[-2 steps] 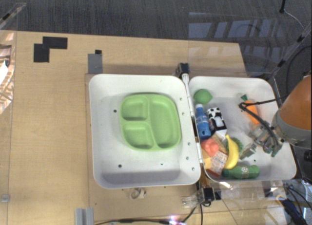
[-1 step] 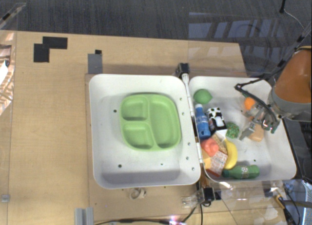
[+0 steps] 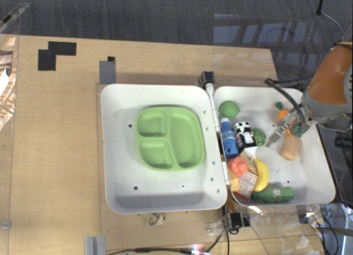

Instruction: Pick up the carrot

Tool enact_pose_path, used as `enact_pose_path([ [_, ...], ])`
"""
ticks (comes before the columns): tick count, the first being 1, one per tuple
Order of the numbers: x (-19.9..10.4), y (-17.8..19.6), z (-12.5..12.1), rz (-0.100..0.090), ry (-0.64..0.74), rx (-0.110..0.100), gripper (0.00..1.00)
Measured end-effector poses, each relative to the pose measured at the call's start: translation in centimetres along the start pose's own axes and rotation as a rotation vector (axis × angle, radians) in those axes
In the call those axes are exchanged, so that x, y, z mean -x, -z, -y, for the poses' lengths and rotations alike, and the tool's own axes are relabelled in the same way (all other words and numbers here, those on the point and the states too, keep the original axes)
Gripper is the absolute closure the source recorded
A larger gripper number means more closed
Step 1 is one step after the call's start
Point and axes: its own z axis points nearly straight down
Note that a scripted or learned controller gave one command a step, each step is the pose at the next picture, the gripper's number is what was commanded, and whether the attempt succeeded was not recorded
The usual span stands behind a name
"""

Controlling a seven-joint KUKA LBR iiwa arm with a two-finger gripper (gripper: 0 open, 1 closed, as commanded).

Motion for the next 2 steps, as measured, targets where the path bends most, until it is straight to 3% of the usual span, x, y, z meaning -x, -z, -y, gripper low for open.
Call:
enact_pose_path([
  [1,0.4,1.4,-0.4,0.02,0.008,0.008,1.0],
  [2,-4.1,7.5,-6.1,0.014,-0.073,0.005,1.0],
])
